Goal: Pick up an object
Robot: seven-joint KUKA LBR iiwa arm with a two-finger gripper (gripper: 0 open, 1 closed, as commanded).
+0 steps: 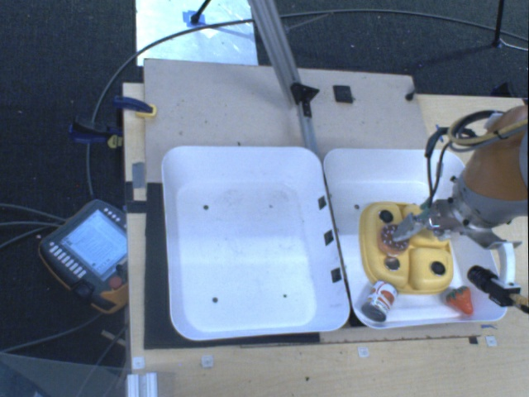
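Observation:
A yellow moulded toy (413, 263) with dark round holes lies in the right bin (355, 172). On its left part sits a small brown ring-shaped piece (388, 238). My gripper (401, 230) reaches in from the right and hangs low over the yellow toy, its tip right at the brown ring. A small white and red can (379, 299) lies on its side at the bin's front edge. An orange-red strawberry-like piece (461, 299) rests at the front right corner.
The left bin (240, 172) stands beside the right one, joined by black clips (328, 236). A teach pendant (87, 251) lies off the bench at the left. A metal pole (277, 40) slants over the bench's back.

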